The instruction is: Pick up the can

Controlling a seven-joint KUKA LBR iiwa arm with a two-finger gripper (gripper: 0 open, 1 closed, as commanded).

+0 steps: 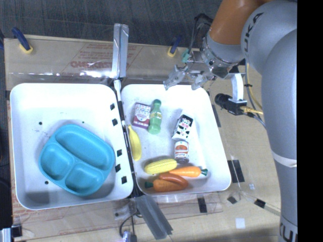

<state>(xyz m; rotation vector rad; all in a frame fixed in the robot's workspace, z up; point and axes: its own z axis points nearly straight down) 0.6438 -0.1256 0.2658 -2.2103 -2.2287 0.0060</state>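
The small cylindrical can with a white top and a red-orange label [181, 150] lies in the right-hand white bin [218, 150], in its right half. It sits just below a black-and-white cow-patterned carton [183, 127], touching or nearly touching it, and just above an orange carrot [187, 172]. Whether it stands upright or lies tilted cannot be told.

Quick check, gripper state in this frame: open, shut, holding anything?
Gripper: open, holding nothing, above the right bin's far rim; can lies in the bin.
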